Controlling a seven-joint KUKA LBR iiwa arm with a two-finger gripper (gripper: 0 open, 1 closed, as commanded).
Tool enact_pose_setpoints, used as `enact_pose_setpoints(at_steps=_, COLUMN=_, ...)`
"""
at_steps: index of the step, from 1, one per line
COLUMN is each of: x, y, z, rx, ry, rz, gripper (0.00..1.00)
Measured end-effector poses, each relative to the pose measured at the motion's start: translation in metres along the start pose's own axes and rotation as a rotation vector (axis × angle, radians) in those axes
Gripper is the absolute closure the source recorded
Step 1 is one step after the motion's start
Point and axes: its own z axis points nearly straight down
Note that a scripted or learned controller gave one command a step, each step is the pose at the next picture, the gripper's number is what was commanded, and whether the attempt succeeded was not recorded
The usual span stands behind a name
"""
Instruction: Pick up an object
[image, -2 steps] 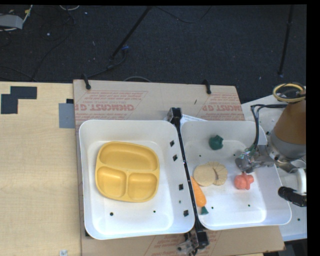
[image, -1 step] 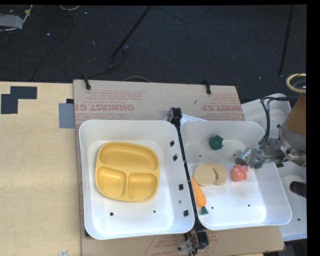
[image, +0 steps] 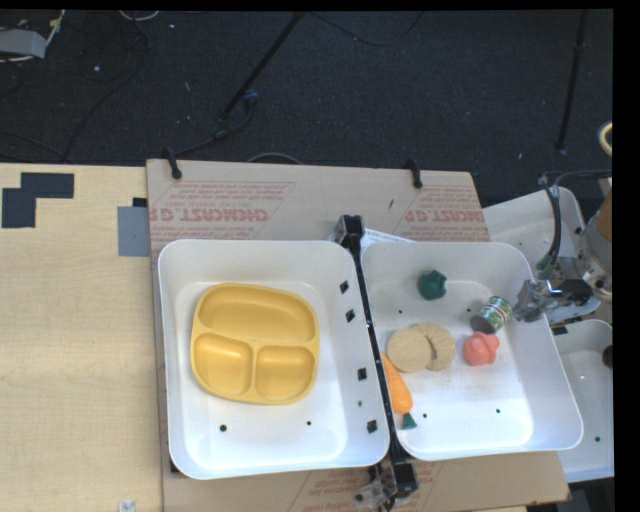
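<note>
Bench: pale wood on the left, a brown cardboard sheet (image: 300, 205) under two white bins; dark carpeted floor with cables behind.
Left bin (image: 180, 420): holds a yellow divided plate (image: 255, 342).
Right bin (image: 520, 425): holds a dark green piece (image: 432, 285), two tan discs (image: 420, 348), a pink lump (image: 481, 349), an orange carrot (image: 398, 390) against the divider, and a small can (image: 490, 314).
Gripper (image: 527, 301): at the right bin's right rim, its opening impossible to judge.
Can versus gripper: the can lies just left of the fingertips, seemingly touching; no grasp is visible.
</note>
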Motion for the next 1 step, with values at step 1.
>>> enact_pose_setpoints(at_steps=1, x=0.0565, y=0.0020, z=0.0099, rx=0.006, ry=0.004, rz=-0.003, gripper=1.00)
